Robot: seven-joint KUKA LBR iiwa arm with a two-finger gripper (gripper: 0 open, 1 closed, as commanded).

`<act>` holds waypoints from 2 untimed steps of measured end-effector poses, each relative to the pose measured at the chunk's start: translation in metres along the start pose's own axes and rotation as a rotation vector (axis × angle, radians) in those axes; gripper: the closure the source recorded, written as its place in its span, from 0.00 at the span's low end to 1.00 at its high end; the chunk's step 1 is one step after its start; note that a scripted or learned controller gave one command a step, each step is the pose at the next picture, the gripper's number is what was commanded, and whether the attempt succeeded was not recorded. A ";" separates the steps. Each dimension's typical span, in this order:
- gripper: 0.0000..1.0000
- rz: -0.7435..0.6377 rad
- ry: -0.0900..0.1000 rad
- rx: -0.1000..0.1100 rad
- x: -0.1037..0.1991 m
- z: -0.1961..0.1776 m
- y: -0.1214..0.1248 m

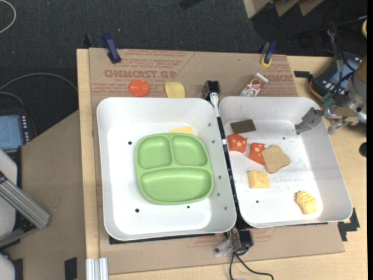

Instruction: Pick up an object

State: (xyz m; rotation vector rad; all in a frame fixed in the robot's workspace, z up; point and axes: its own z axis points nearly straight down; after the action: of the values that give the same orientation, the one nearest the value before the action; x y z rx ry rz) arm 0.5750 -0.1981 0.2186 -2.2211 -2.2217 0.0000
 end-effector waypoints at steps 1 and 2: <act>0.00 -0.005 0.005 0.008 0.062 0.061 -0.020; 0.00 0.004 0.003 0.002 0.018 0.136 0.003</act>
State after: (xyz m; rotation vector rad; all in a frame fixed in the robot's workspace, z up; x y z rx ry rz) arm 0.5781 -0.1802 0.0822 -2.2231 -2.2155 -0.0010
